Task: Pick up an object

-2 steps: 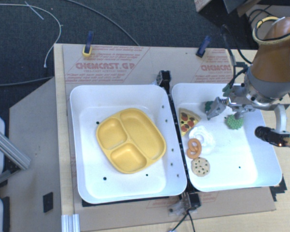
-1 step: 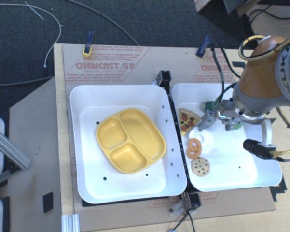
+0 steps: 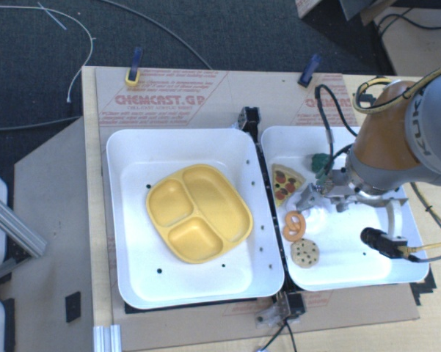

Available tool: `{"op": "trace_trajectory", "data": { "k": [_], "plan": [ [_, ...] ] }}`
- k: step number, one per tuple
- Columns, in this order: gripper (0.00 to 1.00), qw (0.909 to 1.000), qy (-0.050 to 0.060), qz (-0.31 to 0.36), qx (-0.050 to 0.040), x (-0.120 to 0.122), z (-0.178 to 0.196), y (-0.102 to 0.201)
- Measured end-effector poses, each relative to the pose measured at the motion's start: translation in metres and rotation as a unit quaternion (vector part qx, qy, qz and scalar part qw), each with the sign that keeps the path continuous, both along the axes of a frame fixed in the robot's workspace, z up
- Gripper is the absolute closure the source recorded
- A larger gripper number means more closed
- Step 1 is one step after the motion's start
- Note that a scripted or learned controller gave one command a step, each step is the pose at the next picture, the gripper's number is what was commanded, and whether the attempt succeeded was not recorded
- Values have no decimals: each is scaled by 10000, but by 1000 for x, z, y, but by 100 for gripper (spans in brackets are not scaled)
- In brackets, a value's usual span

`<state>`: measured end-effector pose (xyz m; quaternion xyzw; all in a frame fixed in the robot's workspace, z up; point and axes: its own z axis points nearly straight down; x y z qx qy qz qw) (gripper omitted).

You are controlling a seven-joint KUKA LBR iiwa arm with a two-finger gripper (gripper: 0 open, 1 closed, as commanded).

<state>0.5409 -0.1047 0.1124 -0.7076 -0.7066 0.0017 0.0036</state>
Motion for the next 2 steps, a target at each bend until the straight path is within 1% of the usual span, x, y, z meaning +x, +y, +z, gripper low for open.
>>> {"op": "trace_trajectory", "data": {
  "k": [1,2],
  "plan": [
    [0,10000,-26,-2,-4,1,-27,0],
    [100,10000,-79,3,-3,4,-11,0]
  ]
}}
